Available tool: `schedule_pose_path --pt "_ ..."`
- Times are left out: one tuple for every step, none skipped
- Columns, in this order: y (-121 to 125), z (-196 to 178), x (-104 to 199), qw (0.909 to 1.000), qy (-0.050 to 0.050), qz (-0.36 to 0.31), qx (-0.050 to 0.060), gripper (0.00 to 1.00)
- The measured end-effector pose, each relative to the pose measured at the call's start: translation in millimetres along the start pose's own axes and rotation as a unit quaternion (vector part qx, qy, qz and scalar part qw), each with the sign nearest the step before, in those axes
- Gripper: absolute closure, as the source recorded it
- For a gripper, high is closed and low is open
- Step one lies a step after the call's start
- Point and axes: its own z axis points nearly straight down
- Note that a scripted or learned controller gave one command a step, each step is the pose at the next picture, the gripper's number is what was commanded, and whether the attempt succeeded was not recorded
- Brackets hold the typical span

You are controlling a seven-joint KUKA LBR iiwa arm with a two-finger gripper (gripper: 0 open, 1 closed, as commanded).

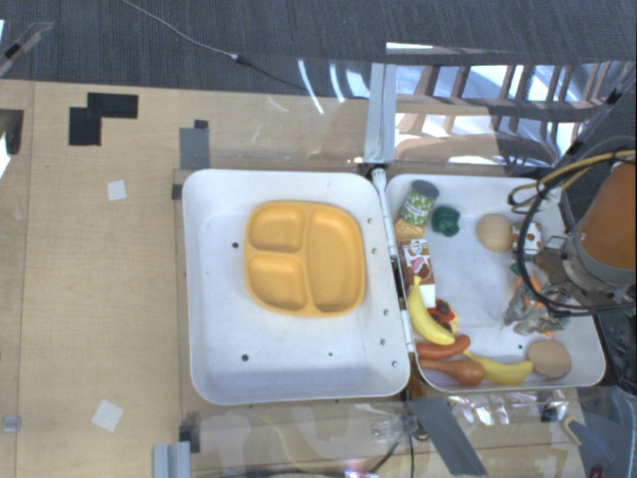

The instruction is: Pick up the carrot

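The carrot [524, 290] shows as thin orange pieces at the right side of the right bin [468, 297], mostly hidden beneath the gripper. My gripper [530, 313] reaches down from the grey arm with the orange band [607, 232] and sits right over the carrot, low in the bin. The metal of the gripper and dark cables cover the spot where it meets the carrot, so I cannot see whether anything is held.
In the right bin lie two bananas [426, 317] [504, 369], two reddish sausages [444, 347], a small bottle [420, 261], a green can [418, 207], a green item [445, 222] and two beige rounds [493, 232] [549, 358]. The left bin [219, 347] holds a yellow divided plate [304, 257].
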Motion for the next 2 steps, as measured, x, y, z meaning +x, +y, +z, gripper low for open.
schedule_pose_path --pt "15 -10 16 0.9985 0.001 -0.054 -0.001 1.00" --pt "0 -145 -5 0.9930 -0.001 -0.118 0.006 1.00"
